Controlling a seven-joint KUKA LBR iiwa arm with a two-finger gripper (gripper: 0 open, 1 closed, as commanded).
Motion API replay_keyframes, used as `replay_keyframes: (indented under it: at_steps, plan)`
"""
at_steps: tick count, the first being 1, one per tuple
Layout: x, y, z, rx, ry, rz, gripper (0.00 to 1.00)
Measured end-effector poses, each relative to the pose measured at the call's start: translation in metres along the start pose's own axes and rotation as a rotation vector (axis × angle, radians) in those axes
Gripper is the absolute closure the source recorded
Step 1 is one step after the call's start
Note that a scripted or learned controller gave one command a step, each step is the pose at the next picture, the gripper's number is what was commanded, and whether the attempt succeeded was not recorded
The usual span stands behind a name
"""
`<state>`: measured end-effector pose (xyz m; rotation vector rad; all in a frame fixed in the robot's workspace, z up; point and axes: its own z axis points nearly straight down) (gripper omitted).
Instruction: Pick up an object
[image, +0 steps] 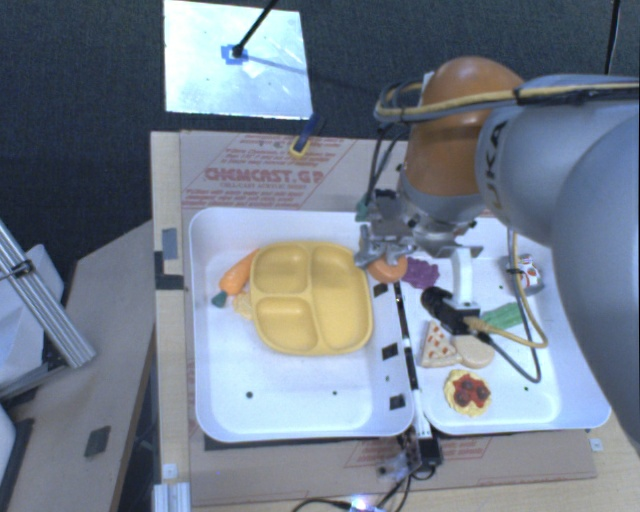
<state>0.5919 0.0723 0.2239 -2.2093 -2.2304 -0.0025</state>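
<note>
Nearest me, the red-topped toy tart (468, 391) lies well below my gripper (385, 252). The gripper hangs at the yellow divided tray's (305, 298) upper right corner, over an orange piece (388, 269). I cannot tell its opening or contents. I'd worry it clips the tray's rim.

Robot lab, not home. Big grey robot arm (560, 150) with orange band (455, 120) comes in from 3 o'clock. Two white bins (300, 415) side by side on brown cardboard sheet (265, 170), on worktop (120, 300). Toy food inside: yellow tray (305, 298), pizza slice (436, 345). Loose wires (400, 470) at 6 o'clock. Metal frame bars (40, 300) at 9 o'clock. Dark curtain wall (80, 100) behind.
</note>
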Motion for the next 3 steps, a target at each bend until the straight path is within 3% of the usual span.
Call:
replay_keyframes:
  at_steps: [1,3]
  plan:
    - [0.036,-0.006,0.003,-0.001,-0.001,0.002,1.00]
    - [0.036,0.005,0.008,-0.002,-0.002,0.004,1.00]
